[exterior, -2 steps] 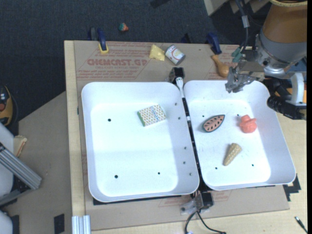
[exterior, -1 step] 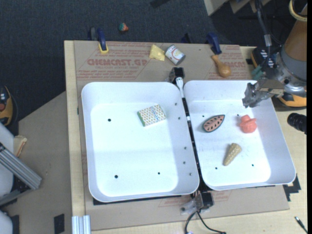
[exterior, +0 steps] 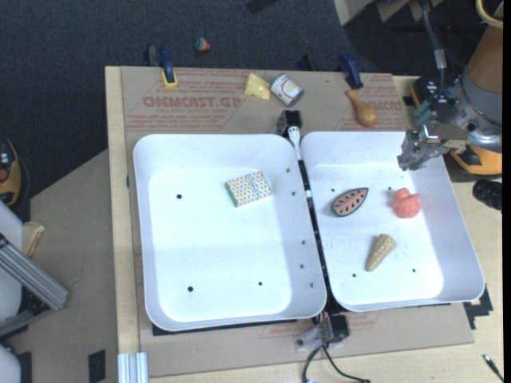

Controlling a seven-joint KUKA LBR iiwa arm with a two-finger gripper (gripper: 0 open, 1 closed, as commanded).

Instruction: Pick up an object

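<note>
Camera view: pink-red lumpy object (exterior: 406, 203)

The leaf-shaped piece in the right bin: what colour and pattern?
The leaf-shaped piece is salmon-orange with a dark edge and dark streaks, seen in the camera view.

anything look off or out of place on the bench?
Yes. A yellow wedge, a small white carton and a tan pear-shaped piece lie on the board behind the bins, and a small coloured bit sits on the dark floor beyond. The bin contents look tidy; no spills or damage visible.
</note>
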